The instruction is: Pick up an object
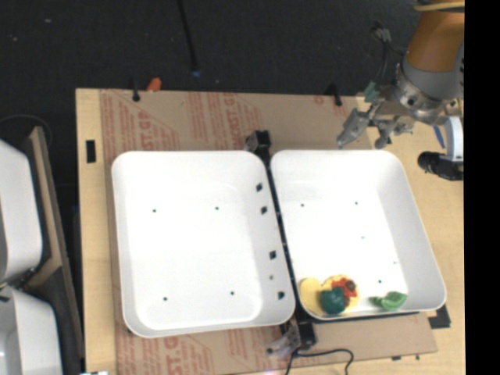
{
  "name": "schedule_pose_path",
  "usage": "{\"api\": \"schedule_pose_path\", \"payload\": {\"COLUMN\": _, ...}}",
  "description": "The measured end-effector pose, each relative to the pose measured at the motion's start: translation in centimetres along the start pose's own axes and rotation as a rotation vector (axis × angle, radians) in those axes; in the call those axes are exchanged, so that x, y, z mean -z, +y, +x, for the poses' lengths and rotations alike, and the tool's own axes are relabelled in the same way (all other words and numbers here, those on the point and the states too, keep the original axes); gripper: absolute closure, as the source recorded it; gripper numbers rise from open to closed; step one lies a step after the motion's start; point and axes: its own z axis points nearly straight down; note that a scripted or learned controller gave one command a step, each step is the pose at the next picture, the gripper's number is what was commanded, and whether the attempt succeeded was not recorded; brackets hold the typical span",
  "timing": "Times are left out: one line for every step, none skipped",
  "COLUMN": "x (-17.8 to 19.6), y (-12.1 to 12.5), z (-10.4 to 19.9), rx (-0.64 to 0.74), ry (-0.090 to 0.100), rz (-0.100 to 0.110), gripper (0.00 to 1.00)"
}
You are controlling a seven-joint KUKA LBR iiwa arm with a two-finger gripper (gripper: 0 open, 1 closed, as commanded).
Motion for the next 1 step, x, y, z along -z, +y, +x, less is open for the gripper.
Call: {"api": "schedule_pose_path", "payload": {"x": -2.94, "y": -5.42, "z": -1.84, "rx": -0.002, "ry": 0.000, "rz": 0.002, "gripper": 0.00}}
